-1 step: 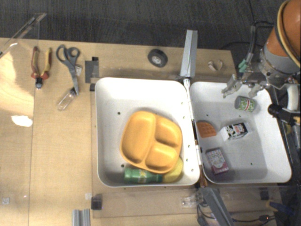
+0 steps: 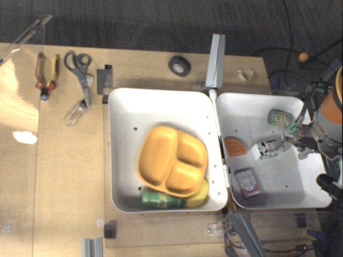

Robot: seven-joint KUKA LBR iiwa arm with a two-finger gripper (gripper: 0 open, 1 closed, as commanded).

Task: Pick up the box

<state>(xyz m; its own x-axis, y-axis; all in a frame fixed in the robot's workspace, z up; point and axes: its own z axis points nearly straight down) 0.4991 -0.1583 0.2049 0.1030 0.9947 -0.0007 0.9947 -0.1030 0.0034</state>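
Purple-grey, the small flat cardboard box lies low in the right white plastic bin, well apart from the grey two-finger gripper, whose state I cannot tell, hovering nearer a crumpled white wrapper it might grab instead.

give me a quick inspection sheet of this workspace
surface: wooden bench bearing left bin and right bin
job's things: small box lying flat in right bin, untouched
clutter: yellow tray over a green can in left bin; small can and orange item in right bin
grippers: gripper low in right bin, apart from box
cables: dark cables at right
surroundings: scissors, pliers, tape roll on bench
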